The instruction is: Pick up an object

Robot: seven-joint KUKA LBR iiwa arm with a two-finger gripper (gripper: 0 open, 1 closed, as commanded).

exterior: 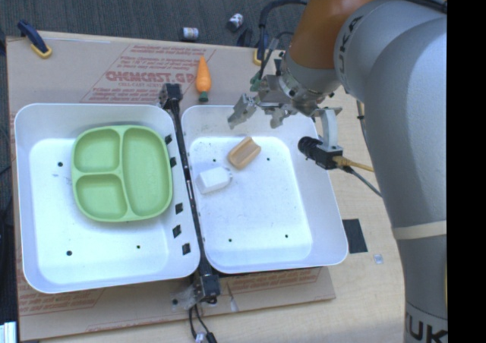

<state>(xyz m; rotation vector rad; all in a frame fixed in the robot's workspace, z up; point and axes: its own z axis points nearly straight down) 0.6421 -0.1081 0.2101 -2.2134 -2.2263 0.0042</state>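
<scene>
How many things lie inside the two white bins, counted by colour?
Green: 1, the tray in the left bin
Tan: 1, the block in the right bin
White: 1, the piece in the right bin
Total: 3

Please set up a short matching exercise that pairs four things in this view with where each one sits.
Things:
1. green divided plate
2. tan block
3. white block
4. orange carrot toy

Places:
A. on the cardboard behind the bins
B. in the left bin
C. in the right bin, nearer the gripper
D. in the right bin, close to the divider between the bins

Pairs: 1-B, 2-C, 3-D, 4-A
</scene>
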